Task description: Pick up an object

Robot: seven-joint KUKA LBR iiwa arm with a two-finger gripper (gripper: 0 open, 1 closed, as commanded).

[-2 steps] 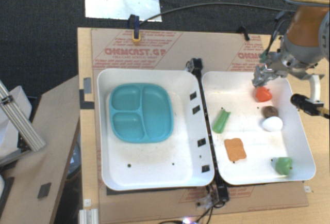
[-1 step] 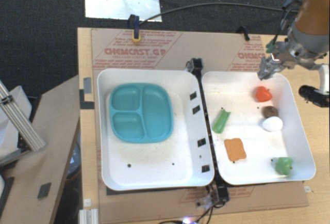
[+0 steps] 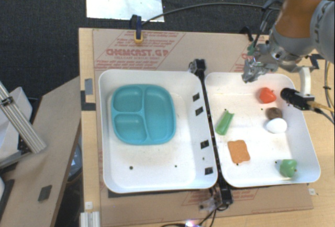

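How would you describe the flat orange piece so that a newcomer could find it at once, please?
Look in the right-hand white bin, beside the one holding the teal tray. Near its front centre lies the flat orange piece. It alone is a flat, rounded slab; its neighbours are green or rounded lumps.

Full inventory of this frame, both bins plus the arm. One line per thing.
White bins: 2, side by side on the bench.
Divided plate: 1, teal, left bin.
Red object: 1, right bin, far right area.
Brown object: 1, right bin, below the red one.
White egg-like object: 1, right bin, against the brown one.
Green stick: 1, right bin, near the divider.
Orange slab: 1, right bin, centre-near.
Green round object: 1, right bin, near right corner.
Arm: 1, grey and orange, upper right.
Claw: 1, over right bin's far edge.
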